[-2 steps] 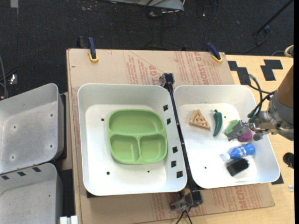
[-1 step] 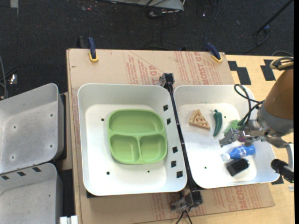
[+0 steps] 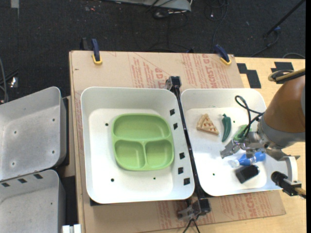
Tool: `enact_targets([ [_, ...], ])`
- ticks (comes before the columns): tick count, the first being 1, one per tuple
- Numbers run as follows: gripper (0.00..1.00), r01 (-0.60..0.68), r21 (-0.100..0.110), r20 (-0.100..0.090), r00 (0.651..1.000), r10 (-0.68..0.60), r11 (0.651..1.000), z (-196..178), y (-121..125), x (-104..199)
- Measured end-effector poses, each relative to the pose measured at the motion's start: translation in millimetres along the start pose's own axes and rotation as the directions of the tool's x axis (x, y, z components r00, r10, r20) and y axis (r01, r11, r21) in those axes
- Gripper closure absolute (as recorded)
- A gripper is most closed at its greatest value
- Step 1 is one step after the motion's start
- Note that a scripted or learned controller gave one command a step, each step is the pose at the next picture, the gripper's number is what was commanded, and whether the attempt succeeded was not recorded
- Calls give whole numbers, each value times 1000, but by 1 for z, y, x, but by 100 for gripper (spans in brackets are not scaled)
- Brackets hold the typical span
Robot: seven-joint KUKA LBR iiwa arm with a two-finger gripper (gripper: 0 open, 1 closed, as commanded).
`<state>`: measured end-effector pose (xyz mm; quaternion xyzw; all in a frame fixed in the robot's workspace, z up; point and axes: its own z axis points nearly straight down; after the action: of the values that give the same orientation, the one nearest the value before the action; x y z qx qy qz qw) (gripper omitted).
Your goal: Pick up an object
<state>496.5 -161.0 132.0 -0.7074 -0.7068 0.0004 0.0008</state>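
**Arm low over the right-hand bin, among the small toys**

Dark speckled carpet runs behind the bench, strewn with black cables and a grey metal stand. On it sits a plywood board (image 3: 146,67) held by two yellow-tipped clamps, carrying two white bins side by side. Far from the arm, the left bin (image 3: 92,130) holds a green divided plate (image 3: 143,141).

In the right bin (image 3: 214,98) the gripper (image 3: 241,151) hangs low, its grey and orange arm coming in from the right. Whether its fingers are spread or closed I cannot make out from where I stand.

Just up and left of the gripper lies a green pepper (image 3: 226,126), its long axis running nearly straight up and down the bin, dark stem end pointing to the far rim. Left of the pepper lies a tan pizza slice (image 3: 207,124), tip aimed at the far rim. Close beneath the gripper is a blue object (image 3: 255,157), and just below that a black block (image 3: 247,173), tilted.
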Motion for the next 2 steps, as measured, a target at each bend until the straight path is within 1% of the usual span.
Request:
enact_targets([
  [1, 0, 2, -5, 0, 1000, -2, 1000, 39, 2, 1],
  [2, 100, -2, -1, 0, 1000, 2, 1000, 30, 0, 1],
])
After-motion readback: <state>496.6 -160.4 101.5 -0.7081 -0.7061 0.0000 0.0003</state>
